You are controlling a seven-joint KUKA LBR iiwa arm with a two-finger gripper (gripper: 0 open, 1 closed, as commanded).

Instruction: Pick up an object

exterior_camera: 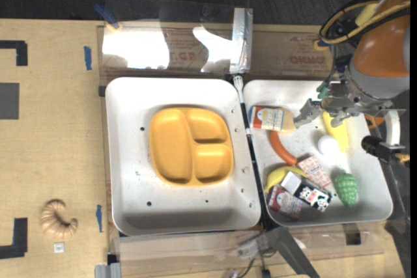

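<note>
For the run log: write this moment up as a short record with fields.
left bin: holds a yellow divided tray
right bin: small carton, orange carrot, white egg, yellow banana, green bumpy toy, cow-patterned box
gripper: above the right bin's far side, near the carton, nothing seen between its fingers
arm: reaches in from the right, orange band above the wrist
outside bins: croissant toy on the bench, near left
task state: no object lifted yet
</note>
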